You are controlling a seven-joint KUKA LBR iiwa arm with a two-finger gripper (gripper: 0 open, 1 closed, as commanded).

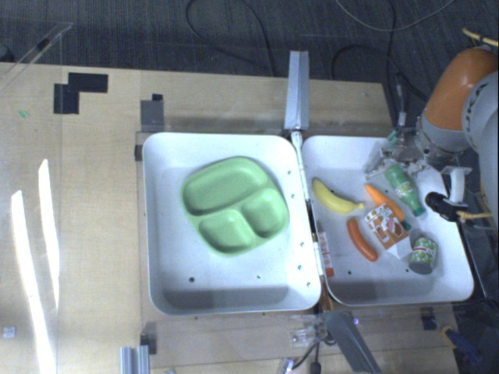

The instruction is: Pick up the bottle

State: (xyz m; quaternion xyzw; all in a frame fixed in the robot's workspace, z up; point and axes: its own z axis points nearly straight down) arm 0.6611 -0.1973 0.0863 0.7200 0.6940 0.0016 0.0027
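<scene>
Arm (468, 100) — cut off at right edge

Green tray (234, 205), banana (335, 199), can (422, 254)

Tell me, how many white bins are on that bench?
2. The left bin holds a green divided plate; the right bin holds the green bottle and toy food.

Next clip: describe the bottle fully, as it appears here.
The bottle is small and green, plastic by its look, with a pale band or label near its upper end. It lies on its side in the right bin, near the far right corner, slanting from upper left to lower right. An orange carrot lies close beside it on the left; contact cannot be judged. The hand sits just above its upper end; whether it touches is unclear.
</scene>
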